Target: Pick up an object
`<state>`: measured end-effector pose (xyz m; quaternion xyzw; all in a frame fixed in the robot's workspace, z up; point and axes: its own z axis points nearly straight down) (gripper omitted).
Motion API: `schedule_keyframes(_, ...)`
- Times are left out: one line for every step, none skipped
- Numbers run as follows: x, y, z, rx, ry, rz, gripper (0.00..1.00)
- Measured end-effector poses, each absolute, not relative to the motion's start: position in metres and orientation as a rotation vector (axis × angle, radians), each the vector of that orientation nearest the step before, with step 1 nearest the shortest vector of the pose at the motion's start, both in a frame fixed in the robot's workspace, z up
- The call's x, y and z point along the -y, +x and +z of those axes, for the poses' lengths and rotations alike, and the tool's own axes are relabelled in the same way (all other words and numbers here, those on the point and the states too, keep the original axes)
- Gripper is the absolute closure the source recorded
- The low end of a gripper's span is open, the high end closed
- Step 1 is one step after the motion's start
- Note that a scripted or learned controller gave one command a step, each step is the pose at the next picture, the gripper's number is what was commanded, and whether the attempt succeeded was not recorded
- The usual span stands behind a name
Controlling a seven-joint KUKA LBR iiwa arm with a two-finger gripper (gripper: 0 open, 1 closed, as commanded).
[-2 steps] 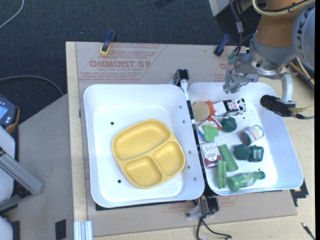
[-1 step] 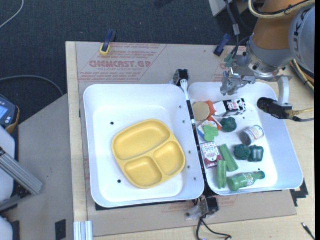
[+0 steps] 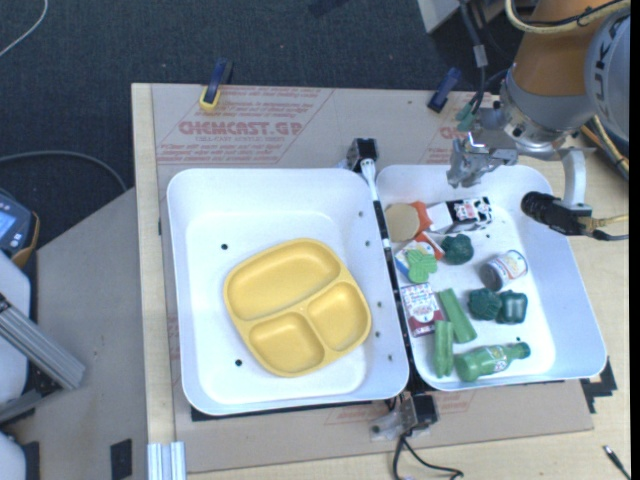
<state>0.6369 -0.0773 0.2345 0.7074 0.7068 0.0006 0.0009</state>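
Note:
The right bin (image 3: 570,268) holds several small items: a tan round piece (image 3: 402,222), a black-and-white cow-print box (image 3: 469,211), a dark green broccoli-like piece (image 3: 458,249), a small can (image 3: 504,266), a dark green pepper (image 3: 498,305), a green bottle (image 3: 488,359), green sticks (image 3: 452,326) and a pink packet (image 3: 420,305). My gripper (image 3: 467,171) hangs above the bin's far edge, just beyond the cow-print box, with nothing visibly in it.
The left bin (image 3: 200,228) contains a yellow three-compartment tray (image 3: 296,306). A black cylinder with a cable (image 3: 548,211) juts over the right bin's far right side. Clamps (image 3: 214,85) sit at the board's back edge. The arm's orange band (image 3: 560,38) looms at top right.

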Motion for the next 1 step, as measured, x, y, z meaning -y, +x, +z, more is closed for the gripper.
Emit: schedule_keyframes(0.0759,0.637,0.2137,-2.223,2.224,-0.004,1.0)
